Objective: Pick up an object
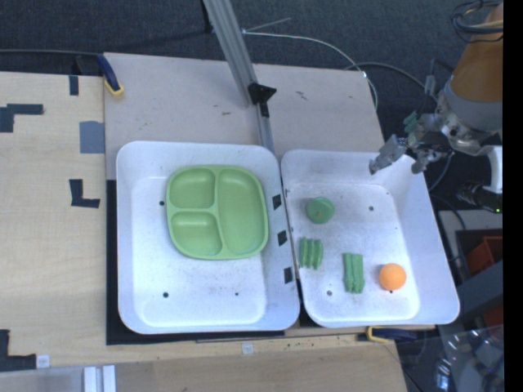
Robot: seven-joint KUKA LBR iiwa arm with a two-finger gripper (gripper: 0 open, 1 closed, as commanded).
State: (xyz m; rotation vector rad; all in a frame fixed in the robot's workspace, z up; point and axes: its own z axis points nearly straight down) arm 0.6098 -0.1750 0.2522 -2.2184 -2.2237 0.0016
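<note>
The right bin (425, 219) holds a round green piece (319, 211), a small ribbed green piece (310, 253), a longer green piece (353, 272) and an orange ball (392, 277). My gripper (400, 159) hangs over the bin's far right corner, well above and behind the objects. Its two grey fingers are spread apart with nothing between them. The left bin (139, 235) holds a green divided plate (217, 211).
A slanted metal pole (233, 39) crosses the bench behind the bins and ends near the gap between them. Cables (343, 55) run along the bench's far right side. Blue tape marks (82, 137) lie on the wood at the left.
</note>
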